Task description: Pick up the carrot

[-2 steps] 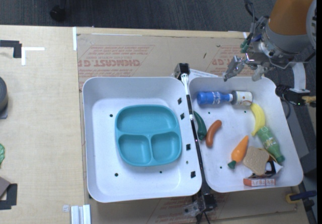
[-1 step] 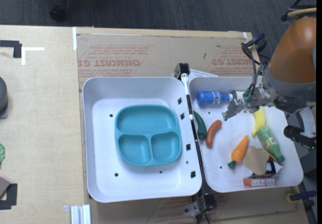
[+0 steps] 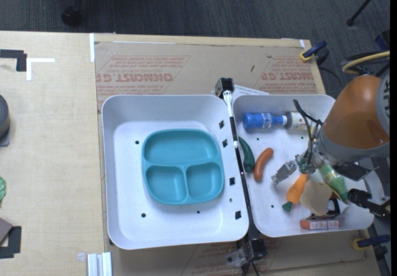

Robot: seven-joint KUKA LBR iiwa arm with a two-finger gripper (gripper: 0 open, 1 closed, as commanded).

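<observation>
Dark grey carpet lay behind the bench, where flattened cardboard sat beneath two shallow white bins placed side by side. In the left bin rested a teal divided plate with three compartments. The right bin held the clutter: a blue bottle near its far wall, a dark green vegetable against the divider, and an orange-brown sausage just beside it. The carrot lay toward the bin's near right part, its green stem end pointing to the front, with a tan piece touching its right side. The gripper hung low right above the carrot's upper end, one metal finger reaching left of it. Whether the fingers stood apart or closed could not be told, and the carrot appeared to rest on the bin floor.
</observation>
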